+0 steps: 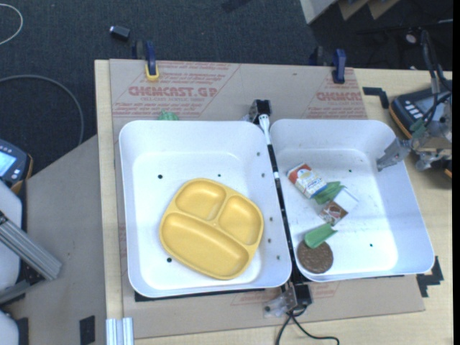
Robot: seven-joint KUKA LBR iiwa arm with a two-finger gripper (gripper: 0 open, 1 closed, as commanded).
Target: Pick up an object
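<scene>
The right bin [374, 214] holds several small items. A red and white packet [305, 180] lies near its left wall, with a green piece [330, 190] and a small brown packet [335, 210] just right of it. Closer to the front, a green leaf-shaped piece [318, 233] overlaps a round brown disc [315, 256]. My gripper [394, 154] hangs at the right bin's far right rim, well apart from all these items, and nothing shows between its fingers.
The left bin [144, 164] carries a yellow divided plate [211, 227]. A black clip and cable [263, 113] run along the seam between the bins. Blue clamps [150, 57] hold the cardboard at the back. Cables and gear [420, 113] crowd the right side.
</scene>
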